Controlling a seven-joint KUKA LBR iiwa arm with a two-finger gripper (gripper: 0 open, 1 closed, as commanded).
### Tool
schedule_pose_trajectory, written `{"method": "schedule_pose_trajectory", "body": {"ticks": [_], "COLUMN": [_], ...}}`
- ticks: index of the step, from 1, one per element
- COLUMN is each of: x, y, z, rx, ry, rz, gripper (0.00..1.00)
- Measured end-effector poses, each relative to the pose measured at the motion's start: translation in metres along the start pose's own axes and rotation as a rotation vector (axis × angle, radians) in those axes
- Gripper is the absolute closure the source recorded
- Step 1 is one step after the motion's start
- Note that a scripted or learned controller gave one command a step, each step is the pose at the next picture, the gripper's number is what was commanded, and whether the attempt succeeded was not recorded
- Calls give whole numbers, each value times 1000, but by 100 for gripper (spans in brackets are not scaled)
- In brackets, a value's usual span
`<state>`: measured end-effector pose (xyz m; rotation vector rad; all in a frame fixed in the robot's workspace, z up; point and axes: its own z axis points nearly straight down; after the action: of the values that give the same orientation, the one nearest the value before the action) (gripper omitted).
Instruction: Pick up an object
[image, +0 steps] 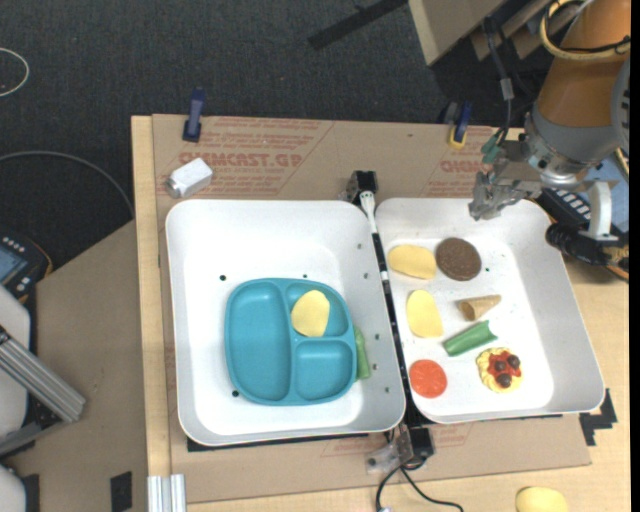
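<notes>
The right bin (560, 300) holds several toy foods: a pale yellow piece (412, 261), a brown round patty (459, 258), a yellow oval (424, 314), a tan wedge (480, 306), a green pepper (468, 337), a red disc (428, 377) and a small pizza piece (499, 368). My gripper (487, 205) hangs over the bin's far edge, above and to the right of the brown patty, with nothing seen between its fingers.
The left bin (200, 260) holds a teal divided tray (260, 345) with a yellow piece (310, 313) in its upper right compartment. A green strip (361, 355) lies by the tray's right side. A white block (189, 177) and two blue clamps (193, 115) sit on the cardboard.
</notes>
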<state>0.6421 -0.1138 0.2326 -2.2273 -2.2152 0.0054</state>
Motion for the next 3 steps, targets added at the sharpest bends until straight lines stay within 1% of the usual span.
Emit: {"method": "schedule_pose_trajectory", "body": {"ticks": [1, 2, 3], "x": [63, 107, 90], "y": [-9, 4, -23], "z": [-166, -282, -153], "rx": [-24, -21, 12], "ry": [2, 2, 2], "rz": [-13, -12, -3], "gripper": [100, 100, 100]}}
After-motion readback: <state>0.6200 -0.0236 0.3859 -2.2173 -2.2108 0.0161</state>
